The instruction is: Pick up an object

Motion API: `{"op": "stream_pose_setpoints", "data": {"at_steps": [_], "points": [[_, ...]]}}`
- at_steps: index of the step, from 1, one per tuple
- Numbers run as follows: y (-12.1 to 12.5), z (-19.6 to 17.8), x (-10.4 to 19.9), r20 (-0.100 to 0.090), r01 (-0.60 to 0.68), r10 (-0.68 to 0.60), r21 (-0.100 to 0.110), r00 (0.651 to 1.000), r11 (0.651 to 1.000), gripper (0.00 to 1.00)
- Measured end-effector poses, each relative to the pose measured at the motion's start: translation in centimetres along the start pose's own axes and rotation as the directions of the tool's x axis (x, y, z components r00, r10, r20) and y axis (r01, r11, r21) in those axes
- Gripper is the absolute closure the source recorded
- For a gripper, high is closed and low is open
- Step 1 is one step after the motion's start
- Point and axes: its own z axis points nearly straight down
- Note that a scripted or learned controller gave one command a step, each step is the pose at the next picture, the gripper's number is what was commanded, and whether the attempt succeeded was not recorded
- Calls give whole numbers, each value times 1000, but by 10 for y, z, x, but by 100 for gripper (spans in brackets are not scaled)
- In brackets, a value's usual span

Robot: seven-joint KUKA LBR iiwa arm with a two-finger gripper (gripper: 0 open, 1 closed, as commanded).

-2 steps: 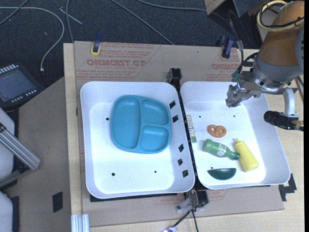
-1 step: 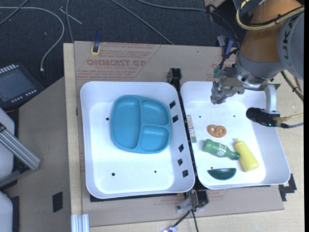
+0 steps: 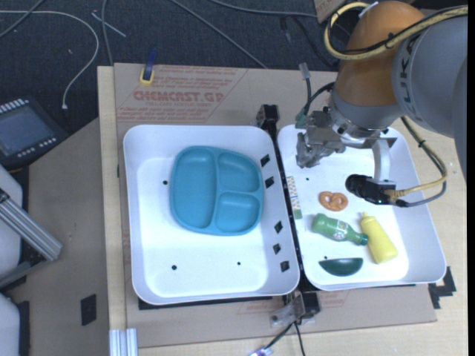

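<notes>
Overhead, my arm reaches in from the right, its orange band bent over the far end of the right bin and the wrist pointing down. My gripper hangs near that bin's far left corner, close to the divider; nothing shows between its tips, and I cannot tell how wide it stands. Nearer than the gripper lie a pretzel, a green bottle, a yellow bottle and a dark green bowl. Left of the gripper, a blue divided plate sits in the left bin.
</notes>
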Motion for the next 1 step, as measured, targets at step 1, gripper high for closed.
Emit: {"op": "stream_pose_setpoints", "data": {"at_steps": [1], "points": [[-3, 9, 52, 1, -1, 1, 1, 1000, 1000, 100]]}}
